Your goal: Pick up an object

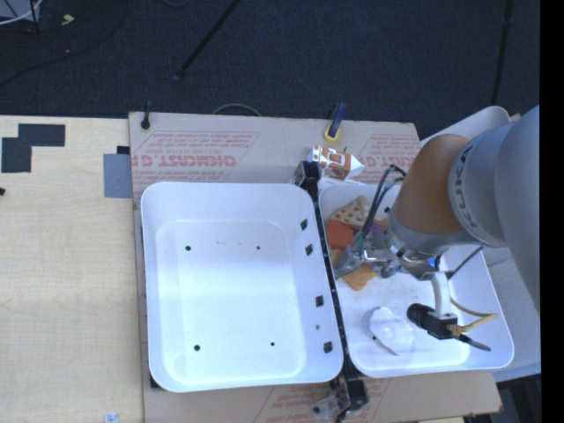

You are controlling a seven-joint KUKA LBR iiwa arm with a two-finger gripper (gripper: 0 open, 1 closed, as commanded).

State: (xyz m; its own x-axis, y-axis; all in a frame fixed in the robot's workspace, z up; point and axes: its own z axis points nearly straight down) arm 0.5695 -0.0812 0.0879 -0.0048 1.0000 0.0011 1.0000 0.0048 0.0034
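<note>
Claw (357, 258) stood low in the right bin (495, 346); its grip could not be told. Orange block (339, 233) and tan wedge (357, 278) crowded it, possibly touching. White crumpled item (392, 330) lay apart.

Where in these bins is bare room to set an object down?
The left bin is bare from wall to wall. The right bin is crowded: an orange piece and a tan piece lie by its left wall at the end effector, a white lump in front.
</note>
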